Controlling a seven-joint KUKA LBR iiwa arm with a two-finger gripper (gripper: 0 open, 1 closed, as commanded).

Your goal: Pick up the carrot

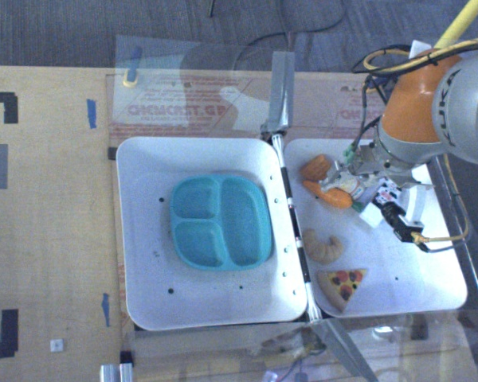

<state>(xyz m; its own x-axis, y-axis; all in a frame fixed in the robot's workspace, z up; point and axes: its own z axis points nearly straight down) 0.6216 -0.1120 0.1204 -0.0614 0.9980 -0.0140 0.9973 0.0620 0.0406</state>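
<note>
The tabletop point(48, 237) is a pale tan board, marked with black corner brackets at the far left, a grey patch, and short strips of blue tape. Beyond its far edge lies dark grey carpet point(103, 6), crossed by a loop of black cable point(311, 6). A clear plastic sheet point(183, 102) with faint red lettering lies flat behind the bins, and a grey metal bar point(281, 90) runs down to the gap between them.

Two white bins sit side by side, touching along their inner edges. The left bin point(143, 293) carries a teal plate point(221, 222) with three compartments, lying near its middle. The right bin point(430, 285) holds the food: the carrot point(328, 195) lies in the upper left part, slanted, with an orange-brown piece point(316, 166) just above it, a tan croissant point(324, 247) lower down and a pizza slice point(342, 283) near the front edge.

The arm point(430, 106) (grey, with its orange band) reaches in from the right, and its gripper point(352, 183) sits low over the carrot's right end, seemingly touching it. Whether the fingers are spread or clenched I cannot tell, nor whether the carrot is between them. A yellow hose point(462, 18) rises from the arm toward the top right corner.
</note>
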